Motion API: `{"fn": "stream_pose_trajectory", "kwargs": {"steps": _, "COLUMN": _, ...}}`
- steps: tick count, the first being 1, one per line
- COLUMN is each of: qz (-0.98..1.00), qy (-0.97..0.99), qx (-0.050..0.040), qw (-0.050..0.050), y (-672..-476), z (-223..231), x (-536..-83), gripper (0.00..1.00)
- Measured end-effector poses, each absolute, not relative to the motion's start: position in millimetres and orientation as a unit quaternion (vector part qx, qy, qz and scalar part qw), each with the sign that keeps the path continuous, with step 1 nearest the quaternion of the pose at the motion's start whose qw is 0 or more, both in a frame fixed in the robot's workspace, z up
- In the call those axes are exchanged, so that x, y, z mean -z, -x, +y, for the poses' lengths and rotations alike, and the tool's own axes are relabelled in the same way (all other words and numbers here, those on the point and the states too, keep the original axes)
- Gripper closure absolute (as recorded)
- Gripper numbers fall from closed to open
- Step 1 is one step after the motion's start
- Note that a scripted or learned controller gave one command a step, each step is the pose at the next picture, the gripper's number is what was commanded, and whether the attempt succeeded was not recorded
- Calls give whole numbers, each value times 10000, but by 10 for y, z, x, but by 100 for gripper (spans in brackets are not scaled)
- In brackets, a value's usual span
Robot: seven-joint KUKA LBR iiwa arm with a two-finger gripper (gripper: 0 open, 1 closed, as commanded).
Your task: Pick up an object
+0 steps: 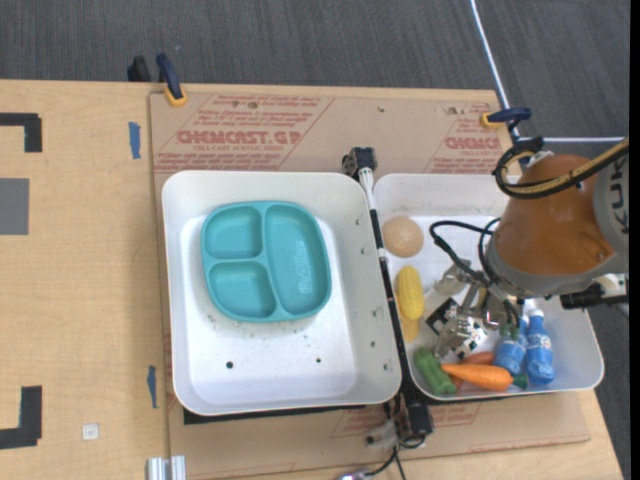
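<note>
The grey arm with its orange band [548, 218] reaches in from the right and hangs over the right-hand shallow white bin [590, 368]. Its metal two-finger gripper [462, 320] points down and to the left into the middle of that bin, among a tangle of black cable and bright metal parts. Whether it is open or closed cannot be told from this angle, and nothing is visibly held by it.

The objects in this bin lie close around the gripper. A yellow plastic corn cob [409, 292] lies just to its left, lengthwise along the bin's left wall. A pale beige round ball or egg-shaped object [403, 236] sits further up, near the bin's upper left corner, apart from the tool. Just below the gripper, an orange plastic carrot [480, 375] lies along the bin's near edge, with a green plastic vegetable [432, 370] touching its left end. A pair of small blue bottles [527, 351] rests just right of the gripper, beneath the wrist.

The left-hand white bin [190, 268] holds a teal plastic divided plate with three compartments [267, 261], well apart from the arm.
</note>
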State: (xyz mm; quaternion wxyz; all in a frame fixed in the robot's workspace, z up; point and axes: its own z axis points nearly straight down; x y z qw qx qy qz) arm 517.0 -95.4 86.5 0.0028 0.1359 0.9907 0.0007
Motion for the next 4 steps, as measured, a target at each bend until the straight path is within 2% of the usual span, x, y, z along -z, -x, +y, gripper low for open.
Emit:
{"fn": "stream_pose_trajectory", "kwargs": {"steps": 1, "qz": 9906, "qy": -1369, "qx": -16, "qw": 59, "y": -5187, "z": -947, "x": -974, "gripper": 100}}
{"fn": "stream_pose_trajectory", "kwargs": {"steps": 2, "qz": 9631, "qy": -2690, "qx": -17, "qw": 32, "y": -5172, "z": -1084, "x": -881, "gripper": 100}}
{"fn": "stream_pose_trajectory", "kwargs": {"steps": 3, "qz": 9975, "qy": -707, "qx": -5, "qw": 31, "y": -5380, "z": -443, "x": -1852, "gripper": 100}}
{"fn": "stream_pose_trajectory", "kwargs": {"steps": 4, "qz": 10000, "qy": 85, "qx": -6, "qw": 32, "y": -5786, "z": -12, "x": -1945, "gripper": 100}}
